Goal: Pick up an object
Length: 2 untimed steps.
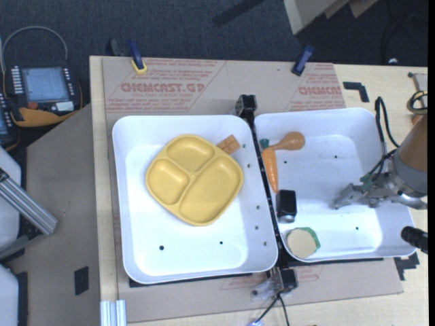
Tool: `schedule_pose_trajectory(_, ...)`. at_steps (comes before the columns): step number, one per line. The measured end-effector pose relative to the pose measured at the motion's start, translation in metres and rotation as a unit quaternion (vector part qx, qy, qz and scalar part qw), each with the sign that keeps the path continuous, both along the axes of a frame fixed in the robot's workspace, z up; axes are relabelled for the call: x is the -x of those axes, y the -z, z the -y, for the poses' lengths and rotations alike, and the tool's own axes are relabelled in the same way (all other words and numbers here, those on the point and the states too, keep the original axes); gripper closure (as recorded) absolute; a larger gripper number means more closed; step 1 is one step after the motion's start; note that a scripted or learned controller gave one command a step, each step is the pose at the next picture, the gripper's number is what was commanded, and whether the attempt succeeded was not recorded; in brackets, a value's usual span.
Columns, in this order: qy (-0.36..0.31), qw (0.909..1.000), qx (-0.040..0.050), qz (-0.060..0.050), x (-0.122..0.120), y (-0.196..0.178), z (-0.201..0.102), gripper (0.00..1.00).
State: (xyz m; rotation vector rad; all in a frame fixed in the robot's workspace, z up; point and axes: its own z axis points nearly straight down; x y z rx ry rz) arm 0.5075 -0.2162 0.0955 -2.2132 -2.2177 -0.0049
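Note:
In the right bin (340,131), an orange carrot (270,168) lies along the left wall. A tan pear-shaped piece (289,142) rests just above the carrot. A small black block (286,204) sits below the carrot. In the bin's front left corner lies a round tan disc with a green rim (302,242). My gripper (345,197) hangs low over the right half of this bin, pointing left, with bare white floor beneath it. It is well apart from the black block, with nothing visibly in its grasp.
The left bin (136,236) holds a yellow divided plate (194,178), and a small brown block (228,144) lies at the plate's upper right edge. A black divider with clamps (246,104) runs between the bins. Cables (380,124) hang by the right bin's far right wall.

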Motion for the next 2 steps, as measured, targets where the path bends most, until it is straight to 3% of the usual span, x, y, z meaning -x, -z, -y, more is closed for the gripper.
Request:
schedule_pose_trajectory(1,0.0,0.9999,0.0053,0.009,-0.004,-0.015,0.002,1.0)
schedule_pose_trajectory(2,0.001,1.0,0.0046,0.002,-0.01,-0.072,-0.003,1.0)
